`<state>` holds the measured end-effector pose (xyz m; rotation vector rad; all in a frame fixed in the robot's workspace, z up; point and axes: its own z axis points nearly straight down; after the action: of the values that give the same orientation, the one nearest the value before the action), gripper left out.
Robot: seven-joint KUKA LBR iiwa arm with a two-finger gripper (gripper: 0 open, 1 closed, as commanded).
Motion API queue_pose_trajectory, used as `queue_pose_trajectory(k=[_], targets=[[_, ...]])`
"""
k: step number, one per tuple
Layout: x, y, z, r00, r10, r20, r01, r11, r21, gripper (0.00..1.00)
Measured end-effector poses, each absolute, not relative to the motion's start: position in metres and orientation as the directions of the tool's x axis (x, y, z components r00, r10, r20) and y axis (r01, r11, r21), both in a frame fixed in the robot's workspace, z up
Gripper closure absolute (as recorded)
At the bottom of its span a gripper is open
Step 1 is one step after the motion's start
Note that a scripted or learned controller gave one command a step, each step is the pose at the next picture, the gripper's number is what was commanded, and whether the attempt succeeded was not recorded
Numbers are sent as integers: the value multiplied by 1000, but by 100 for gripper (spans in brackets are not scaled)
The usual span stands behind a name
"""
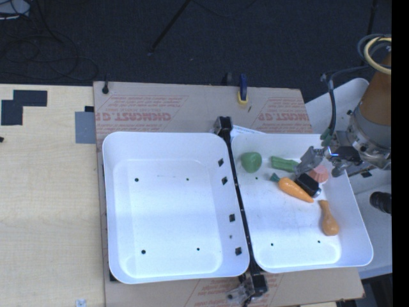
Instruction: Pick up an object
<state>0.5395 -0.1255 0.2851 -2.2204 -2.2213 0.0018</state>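
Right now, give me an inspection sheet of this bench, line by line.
Surface: two shallow white bins side by side on a cardboard sheet; left bin, right bin.
Job's things: in the right bin, a green ball, a green stick, an orange carrot-shaped piece, a tan pear-shaped piece and something pink under the gripper.
Clutter: nothing seen.
Grippers: the gripper is low over the right bin's far side, its dark tip by the carrot-shaped piece; a grasp cannot be confirmed.
Cables: a dark cable loops near the wrist; more lie on the dark floor.
Surroundings: a blue and yellow clamp on the cardboard's far edge; a wooden tabletop at left.
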Motion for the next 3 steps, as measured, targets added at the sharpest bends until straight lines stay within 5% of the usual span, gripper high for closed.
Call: queue_pose_trajectory(k=[1, 2, 3], targets=[[596, -174, 176, 1, 1000, 0, 1000, 0, -6, 0], [631, -151, 115, -2, 1000, 1, 1000, 2, -2, 0], [565, -97, 86, -1, 1000, 3, 1000, 1, -8, 0]])
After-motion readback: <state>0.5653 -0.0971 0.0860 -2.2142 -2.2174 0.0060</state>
